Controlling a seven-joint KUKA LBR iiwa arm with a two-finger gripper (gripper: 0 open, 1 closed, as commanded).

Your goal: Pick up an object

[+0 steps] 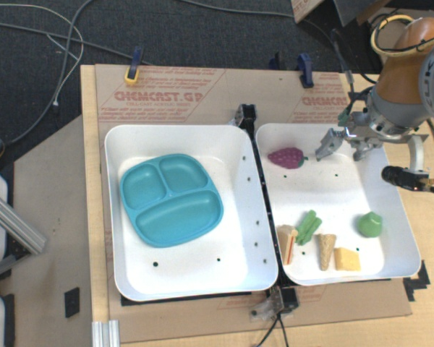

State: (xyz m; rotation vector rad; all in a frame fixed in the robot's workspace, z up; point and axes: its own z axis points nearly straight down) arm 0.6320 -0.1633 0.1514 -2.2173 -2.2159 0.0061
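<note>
My gripper (pixel 345 147) hangs over the far part of the right bin (pixel 390 194), its two fingers spread apart with nothing between them. A purple bunch of grapes (pixel 286 157) lies just left of it in the bin's far left corner. Near the front of the same bin lie a green pepper-like piece (pixel 307 225), a pizza slice (pixel 287 243), an ice-cream cone (pixel 325 251), a yellow cheese wedge (pixel 347 259) and a green round fruit (pixel 370 224).
The left bin (pixel 123 150) holds a teal divided plate (pixel 172 199). Blue clamps (pixel 135 63) (pixel 304 69) grip the cardboard base at the far edge. A black clip (pixel 245 113) joins the bins at the back.
</note>
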